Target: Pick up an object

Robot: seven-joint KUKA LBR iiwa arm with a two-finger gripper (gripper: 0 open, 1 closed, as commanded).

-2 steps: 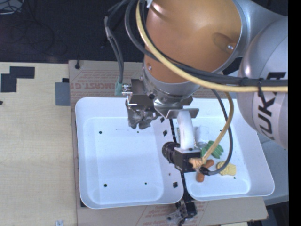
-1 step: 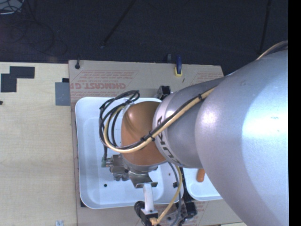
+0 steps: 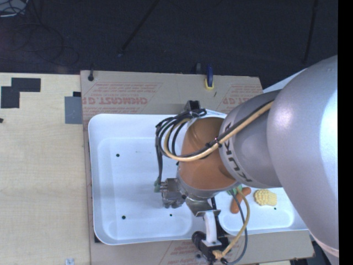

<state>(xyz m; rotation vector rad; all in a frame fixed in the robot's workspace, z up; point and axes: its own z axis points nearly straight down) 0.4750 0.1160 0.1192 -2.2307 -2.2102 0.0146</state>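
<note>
Corn: small, yellow, knobbly, in the right bin.
Carrot: orange, just beside the corn.
End effector: opening hidden, cannot tell.

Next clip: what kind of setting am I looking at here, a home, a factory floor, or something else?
Most likely a robotics lab bench set up for grasping trials. A grey arm reaches over shallow white bins resting on cardboard sheets, with small toy-like items such as a yellow corn piece inside, and loose cables on the dark floor behind.
</note>
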